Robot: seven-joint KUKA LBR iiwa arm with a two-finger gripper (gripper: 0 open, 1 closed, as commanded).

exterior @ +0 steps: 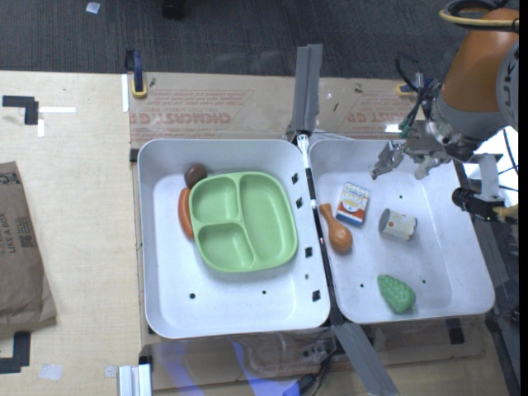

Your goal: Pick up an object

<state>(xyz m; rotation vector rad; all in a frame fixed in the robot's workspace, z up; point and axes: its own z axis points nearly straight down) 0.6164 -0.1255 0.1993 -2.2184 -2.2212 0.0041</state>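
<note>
Right bin (pixel 462 295): I log carton (pixel 353 204), can (pixel 398 225), green lump (pixel 397 294); claw (pixel 404 162) spread wide, grasping nothing.

tray (pixel 244 221) in left bin (pixel 165 304)

Green tray (pixel 244 220) fills left bin (pixel 165 304), right bin (pixel 462 287) front right corner open, 4 items scattered

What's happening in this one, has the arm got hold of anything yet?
Nothing is in its grasp yet. The gripper hangs open over the back of the right bin, clear of the small carton, orange drumstick toy, grey can and green piece. The left bin holds a green divided plate.
</note>
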